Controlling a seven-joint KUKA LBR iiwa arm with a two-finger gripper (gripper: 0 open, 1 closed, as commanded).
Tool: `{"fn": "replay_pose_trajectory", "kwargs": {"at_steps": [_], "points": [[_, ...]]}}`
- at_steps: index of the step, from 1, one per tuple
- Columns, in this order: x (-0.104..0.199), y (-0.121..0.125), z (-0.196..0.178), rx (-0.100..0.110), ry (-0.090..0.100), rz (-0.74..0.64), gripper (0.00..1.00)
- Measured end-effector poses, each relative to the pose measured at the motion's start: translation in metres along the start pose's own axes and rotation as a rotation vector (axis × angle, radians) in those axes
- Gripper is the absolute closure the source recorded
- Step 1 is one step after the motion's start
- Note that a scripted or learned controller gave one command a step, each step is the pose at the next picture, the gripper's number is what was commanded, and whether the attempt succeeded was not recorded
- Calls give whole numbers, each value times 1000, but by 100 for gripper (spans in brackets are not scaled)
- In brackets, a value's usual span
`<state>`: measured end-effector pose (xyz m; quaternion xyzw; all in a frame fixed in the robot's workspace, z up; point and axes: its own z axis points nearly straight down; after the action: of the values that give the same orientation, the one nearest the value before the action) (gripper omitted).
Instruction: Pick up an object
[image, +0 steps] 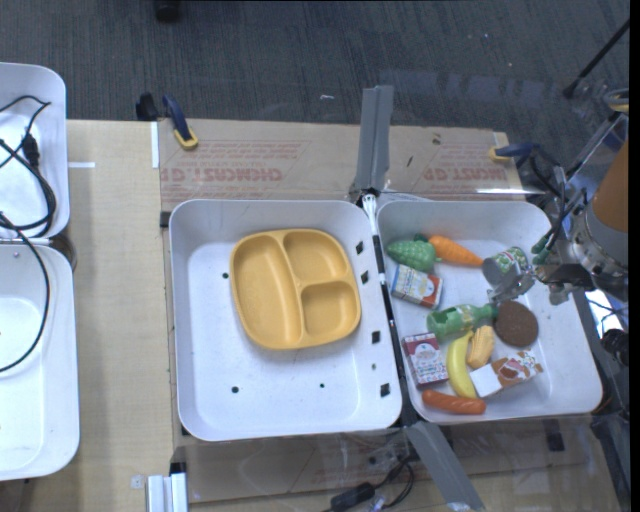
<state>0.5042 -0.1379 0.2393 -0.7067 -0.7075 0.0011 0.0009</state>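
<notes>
Over the right bin (590, 395), my gripper (515, 288) hangs at three o'clock, approaching; whether it is spread I cannot tell. Below, at six, lies the brown disc (517, 324), the likeliest pick. Next: descend squarely.

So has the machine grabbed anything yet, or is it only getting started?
Nothing looks picked up yet. The gripper hangs low over the right bin, close to the grey can and the brown disc, but no item is visibly between its fingers. The carrot, banana and green bottle lie in the bin. Grasping and lifting one is left.
</notes>
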Motion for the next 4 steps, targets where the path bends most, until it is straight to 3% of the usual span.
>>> {"fn": "replay_pose_trajectory", "kwargs": {"at_steps": [1,2,3,4], "points": [[2,31,135,0,0,-26,0],[17,-19,147,-5,0,-170,0],[20,153,147,8,1,-313,0],[21,154,147,3,1,-200,0]]}}
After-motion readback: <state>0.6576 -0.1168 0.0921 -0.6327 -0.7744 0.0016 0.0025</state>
